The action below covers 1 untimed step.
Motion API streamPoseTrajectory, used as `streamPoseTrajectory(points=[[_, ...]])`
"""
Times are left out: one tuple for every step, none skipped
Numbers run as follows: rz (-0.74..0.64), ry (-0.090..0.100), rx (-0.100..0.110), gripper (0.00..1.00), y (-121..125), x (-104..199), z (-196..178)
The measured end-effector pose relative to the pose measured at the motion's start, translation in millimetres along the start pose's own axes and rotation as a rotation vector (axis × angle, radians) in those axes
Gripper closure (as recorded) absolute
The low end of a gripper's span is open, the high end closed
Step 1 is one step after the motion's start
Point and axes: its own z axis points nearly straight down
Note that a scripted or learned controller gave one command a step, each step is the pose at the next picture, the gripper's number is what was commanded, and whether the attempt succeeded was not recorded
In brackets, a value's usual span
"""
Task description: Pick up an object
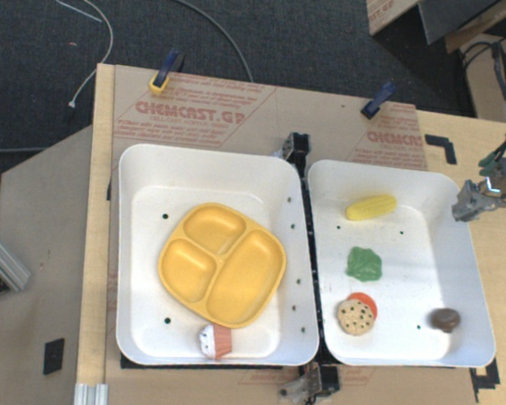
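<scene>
At the right bin's (418,184) far right rim, the gripper (473,202) hangs; its opening cannot be told

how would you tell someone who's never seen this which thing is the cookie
Start at the right-hand white bin of the two. Along its near side lie two small things: the cookie is the left one, just below the green lump. It is a pale, round disc speckled with dark chips and has an orange-red edge, unlike the plain brown lump to its right.

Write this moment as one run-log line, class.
gripper: at right bin far right rim, holding nothing seen | right bin: corn, green piece, cookie, brown piece | left bin: yellow plate
</scene>
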Motion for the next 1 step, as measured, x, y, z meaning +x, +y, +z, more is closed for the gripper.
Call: streamPoseTrajectory(points=[[0.001,0.0,0.002,1.0,1.2,-0.1,-22.3]])
